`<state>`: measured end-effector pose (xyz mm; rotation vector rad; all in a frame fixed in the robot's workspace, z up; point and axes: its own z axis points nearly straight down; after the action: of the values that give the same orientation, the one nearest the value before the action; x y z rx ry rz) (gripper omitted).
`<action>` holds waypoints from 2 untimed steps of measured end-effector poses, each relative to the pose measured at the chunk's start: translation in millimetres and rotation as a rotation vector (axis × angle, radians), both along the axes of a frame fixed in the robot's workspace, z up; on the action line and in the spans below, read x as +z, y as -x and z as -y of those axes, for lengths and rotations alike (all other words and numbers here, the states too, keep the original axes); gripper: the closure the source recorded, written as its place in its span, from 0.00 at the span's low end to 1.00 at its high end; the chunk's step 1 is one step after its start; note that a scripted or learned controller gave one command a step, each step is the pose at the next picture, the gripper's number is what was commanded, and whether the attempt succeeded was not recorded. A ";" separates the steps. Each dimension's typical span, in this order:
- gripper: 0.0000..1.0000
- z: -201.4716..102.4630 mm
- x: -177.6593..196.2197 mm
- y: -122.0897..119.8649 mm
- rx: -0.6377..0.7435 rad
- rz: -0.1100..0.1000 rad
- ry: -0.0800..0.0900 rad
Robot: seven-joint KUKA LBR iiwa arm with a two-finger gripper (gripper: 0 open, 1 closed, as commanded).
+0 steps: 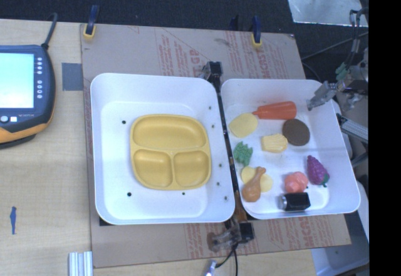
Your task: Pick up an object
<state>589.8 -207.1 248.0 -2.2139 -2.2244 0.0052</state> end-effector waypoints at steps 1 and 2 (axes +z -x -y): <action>0.00 -27.2 -136.7 -60.9 -0.001 0.014 0.001; 0.00 -77.4 -156.8 18.4 0.001 -0.002 0.000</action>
<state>571.5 -129.7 91.3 -2.2122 -2.2243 0.0071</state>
